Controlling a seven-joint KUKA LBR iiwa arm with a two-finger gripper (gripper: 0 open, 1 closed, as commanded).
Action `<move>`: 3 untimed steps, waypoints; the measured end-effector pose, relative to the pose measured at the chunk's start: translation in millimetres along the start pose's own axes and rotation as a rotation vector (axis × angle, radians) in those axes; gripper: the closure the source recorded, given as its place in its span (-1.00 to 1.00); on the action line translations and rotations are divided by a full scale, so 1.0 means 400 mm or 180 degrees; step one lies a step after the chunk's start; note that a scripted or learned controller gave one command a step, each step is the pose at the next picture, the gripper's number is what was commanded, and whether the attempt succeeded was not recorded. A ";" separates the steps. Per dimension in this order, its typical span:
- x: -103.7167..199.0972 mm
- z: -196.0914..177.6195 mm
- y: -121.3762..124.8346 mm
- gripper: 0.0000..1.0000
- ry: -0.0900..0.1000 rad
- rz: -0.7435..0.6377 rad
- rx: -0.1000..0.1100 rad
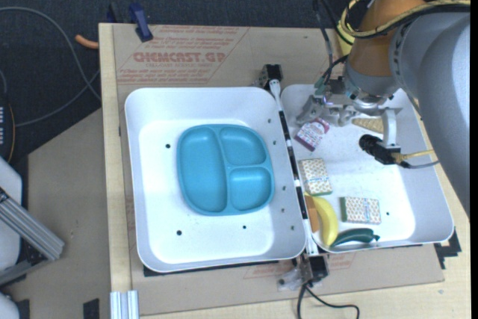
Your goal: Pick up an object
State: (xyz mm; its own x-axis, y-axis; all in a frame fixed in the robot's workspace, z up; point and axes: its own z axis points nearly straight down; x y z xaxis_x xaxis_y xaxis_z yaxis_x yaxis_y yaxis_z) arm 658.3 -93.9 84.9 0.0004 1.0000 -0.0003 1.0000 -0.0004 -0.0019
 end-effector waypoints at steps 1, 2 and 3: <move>0.001 0.000 0.021 -1.00 0.0001 -0.0003 -0.0013; 0.002 0.000 0.021 -1.00 0.0000 -0.0002 -0.0012; 0.003 0.000 0.021 -1.00 -0.0001 -0.0001 -0.0011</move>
